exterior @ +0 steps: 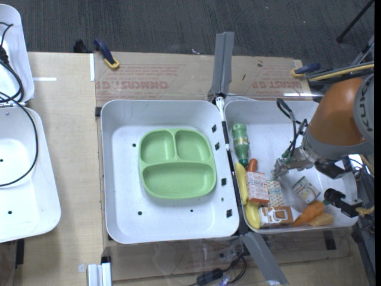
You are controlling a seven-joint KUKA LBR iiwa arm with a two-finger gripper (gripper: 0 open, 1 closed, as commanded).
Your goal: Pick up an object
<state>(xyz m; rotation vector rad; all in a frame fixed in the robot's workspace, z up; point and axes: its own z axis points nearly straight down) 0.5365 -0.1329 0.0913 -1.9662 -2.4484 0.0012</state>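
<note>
In the right bin (262, 109), tool (284, 165) above clutter, finger state unclear, green plate (177, 162) in left bin (119, 177)

Left white bin (119, 177), holding one green divided plate (177, 162) at centre. Blue clamps at 11 o'clock (106, 53) and 2 o'clock (305, 70) on the bench (71, 159).

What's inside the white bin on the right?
The right bin holds a green bottle, a banana, snack boxes, a carrot and a small jar. The arm covers its far right side.
</note>
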